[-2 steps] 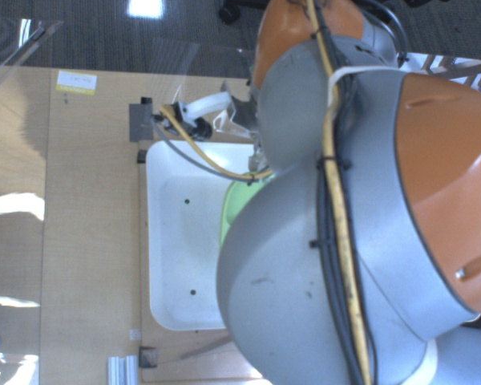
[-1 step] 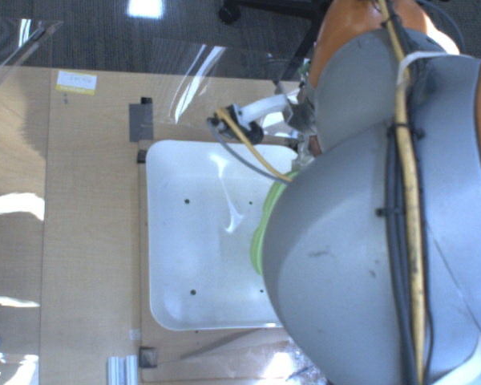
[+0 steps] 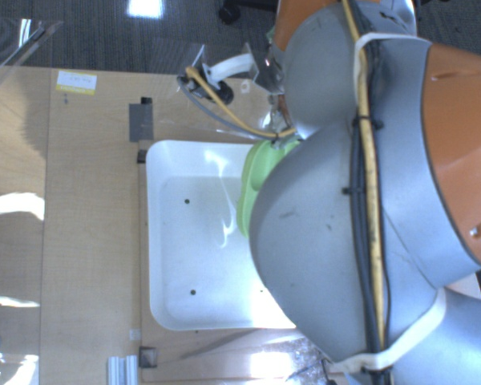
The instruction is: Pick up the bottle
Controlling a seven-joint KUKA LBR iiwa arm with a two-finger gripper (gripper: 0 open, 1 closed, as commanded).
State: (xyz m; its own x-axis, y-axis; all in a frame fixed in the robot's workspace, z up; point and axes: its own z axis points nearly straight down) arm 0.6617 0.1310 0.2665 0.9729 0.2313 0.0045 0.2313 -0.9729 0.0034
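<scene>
From where I stand, the big grey arm (image 3: 345,215) with its orange band leans in from the right and covers most of the right half of the scene. One white bin (image 3: 172,239) lies open to view on the light wooden table (image 3: 72,215); its right part runs under the arm.

Just at the arm's left edge, a pale green, rounded thing (image 3: 256,184) pokes out over the bin's floor, towards the far right of the bin. I take it to be the bottle, though so little of it shows that I cannot be sure of its shape or whether it stands or lies. The gripper itself is hidden beneath the arm's bulk, so I cannot tell whether it is released, clenched or grasping anything.

To my mind the arm is working low over the bottle. To do it well, the gripper should come square across the narrow width of the body, close firmly, and lift straight up, clear of the bin's wall.

By count: one arm, one bin, one green bottle. A bundle of cables (image 3: 216,95) with a white fitting hangs just beyond the bin's far edge, and one small yellow label (image 3: 76,81) sits on the table at far left.
</scene>
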